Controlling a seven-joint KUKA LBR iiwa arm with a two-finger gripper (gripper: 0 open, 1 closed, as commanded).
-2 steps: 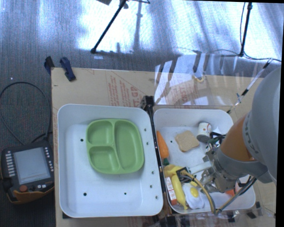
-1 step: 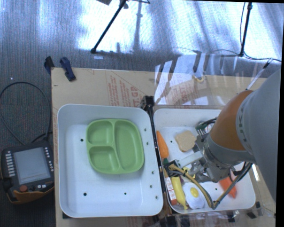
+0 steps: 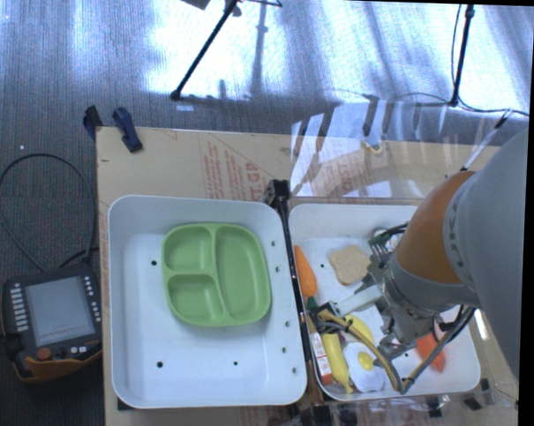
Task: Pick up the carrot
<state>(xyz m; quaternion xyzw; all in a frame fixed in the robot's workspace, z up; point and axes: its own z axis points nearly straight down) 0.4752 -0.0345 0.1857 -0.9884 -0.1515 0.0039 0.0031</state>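
Observation:
The carrot is orange and lies lengthwise against the left wall of the right bin, its green end toward the front. My gripper hangs low over the front middle of that bin, to the right of the carrot and nearer the front. It is above a fried egg and a banana. The wrist and yellow cable hide the fingertips. Nothing shows between them.
A slice of bread lies just right of the carrot. An orange piece sits at the bin's front right, and a brown-red item by the banana. The left bin holds a green divided plate.

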